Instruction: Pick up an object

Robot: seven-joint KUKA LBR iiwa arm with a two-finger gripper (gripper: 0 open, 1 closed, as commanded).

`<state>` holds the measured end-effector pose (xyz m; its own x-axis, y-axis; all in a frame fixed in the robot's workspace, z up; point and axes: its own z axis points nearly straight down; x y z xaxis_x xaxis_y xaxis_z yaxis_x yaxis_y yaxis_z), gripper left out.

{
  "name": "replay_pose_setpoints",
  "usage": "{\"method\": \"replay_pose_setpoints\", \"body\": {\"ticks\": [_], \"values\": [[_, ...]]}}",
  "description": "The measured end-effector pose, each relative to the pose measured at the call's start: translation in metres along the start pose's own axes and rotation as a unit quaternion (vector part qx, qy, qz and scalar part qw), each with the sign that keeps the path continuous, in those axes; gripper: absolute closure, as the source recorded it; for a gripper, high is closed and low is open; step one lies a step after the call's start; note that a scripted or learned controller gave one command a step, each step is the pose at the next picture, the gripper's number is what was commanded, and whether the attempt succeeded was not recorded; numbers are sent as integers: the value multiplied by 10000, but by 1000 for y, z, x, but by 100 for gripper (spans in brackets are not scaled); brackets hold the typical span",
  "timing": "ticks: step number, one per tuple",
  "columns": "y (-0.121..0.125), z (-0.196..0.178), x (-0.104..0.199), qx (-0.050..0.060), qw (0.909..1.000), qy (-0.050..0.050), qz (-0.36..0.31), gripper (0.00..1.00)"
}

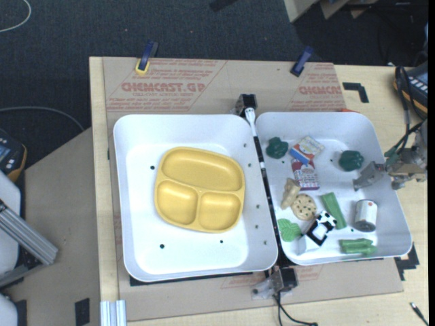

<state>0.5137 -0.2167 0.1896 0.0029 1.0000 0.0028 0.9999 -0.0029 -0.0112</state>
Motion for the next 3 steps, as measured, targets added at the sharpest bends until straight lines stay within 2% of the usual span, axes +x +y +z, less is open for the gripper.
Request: {"method": "replay_pose_setpoints", "body": {"ticks": [1, 2, 3], "values": [[3, -6, 0, -58, 10000, -17, -15, 0], [9, 40, -3, -29, 10000, -2, -15, 0], [5, 83, -2, -24, 10000, 3, -13, 0]]}}
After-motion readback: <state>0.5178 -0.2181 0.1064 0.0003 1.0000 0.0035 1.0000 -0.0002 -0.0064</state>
